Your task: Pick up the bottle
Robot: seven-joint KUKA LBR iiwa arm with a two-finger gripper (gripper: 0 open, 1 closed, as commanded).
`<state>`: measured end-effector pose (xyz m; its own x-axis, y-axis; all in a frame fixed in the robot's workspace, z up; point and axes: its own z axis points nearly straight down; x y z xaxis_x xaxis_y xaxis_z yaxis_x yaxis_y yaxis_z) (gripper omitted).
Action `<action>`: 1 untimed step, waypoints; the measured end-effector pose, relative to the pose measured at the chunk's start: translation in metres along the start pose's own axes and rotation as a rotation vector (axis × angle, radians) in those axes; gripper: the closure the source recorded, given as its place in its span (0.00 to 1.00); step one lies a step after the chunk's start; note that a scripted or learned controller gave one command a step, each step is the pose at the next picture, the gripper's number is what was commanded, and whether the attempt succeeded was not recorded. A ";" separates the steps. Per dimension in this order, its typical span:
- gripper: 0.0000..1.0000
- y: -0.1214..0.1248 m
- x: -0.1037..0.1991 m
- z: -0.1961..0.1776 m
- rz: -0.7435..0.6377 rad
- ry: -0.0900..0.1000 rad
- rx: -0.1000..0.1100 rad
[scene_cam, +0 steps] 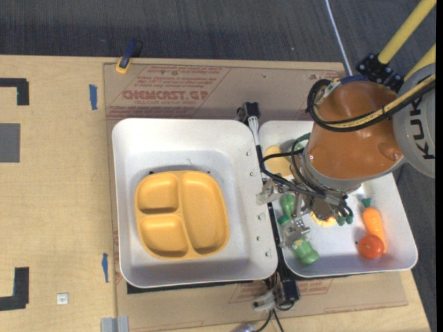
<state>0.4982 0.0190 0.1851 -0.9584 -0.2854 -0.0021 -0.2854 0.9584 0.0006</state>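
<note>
2 shallow white bins sit side by side on the brown cardboard-covered desk (62,185). The left bin (131,144) holds 1 yellow-orange plastic tray (182,213) with rounded corners and 3 smooth compartments, 2 small ones on its left and 1 long one on its right.

The right bin (394,261) holds several small things. A green bottle (296,235) lies near the bin's left wall, directly under the hand (299,221); its long axis runs roughly from the far side toward the near side, tilted slightly, with 1 rounded green end nearest the front edge. Which end is the neck I cannot tell. To its right lie an orange carrot-shaped toy (374,220) with a green tip and, just beside it, a glossy red-orange ball (371,247). Something yellow (275,163) shows behind the wrist.

The metal hand hangs low over the bottle, but whether it is spread or pinching cannot be told, as the arm's orange band (353,133) and wiring hide much.
</note>
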 end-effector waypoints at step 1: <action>1.00 0.000 -0.002 -0.011 0.001 -0.006 0.000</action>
<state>0.4997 0.0200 0.1956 -0.9587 -0.2844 -0.0081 -0.2844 0.9587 0.0009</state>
